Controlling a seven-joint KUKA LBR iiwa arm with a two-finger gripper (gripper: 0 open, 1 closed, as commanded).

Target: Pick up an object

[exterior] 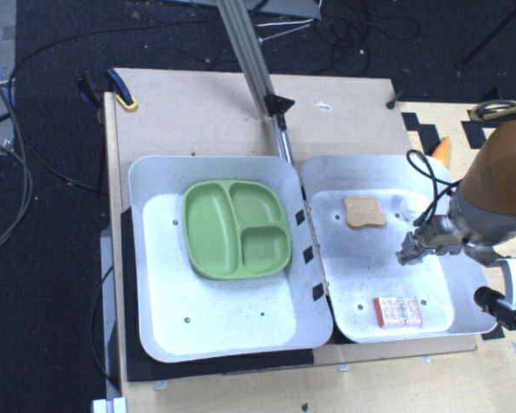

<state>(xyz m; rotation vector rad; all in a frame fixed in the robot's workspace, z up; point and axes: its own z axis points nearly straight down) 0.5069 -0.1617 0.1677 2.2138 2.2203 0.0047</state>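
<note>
A tan slice of toast [365, 212] lies at the back of the right bin [353, 317]. A red and white patterned packet [398, 311] rests near that bin's front edge. My gripper [410, 254] hangs low over the right bin's middle right, between the toast and the packet and touching neither. The arm's grey wrist and orange band come in from the right behind it. Nothing shows between the fingers.
A green divided plate [237, 229] sits in the left bin [155, 317]. A slanted metal pole [251, 54] stands at the back above the gap between the bins. Black clips line the seam between the bins.
</note>
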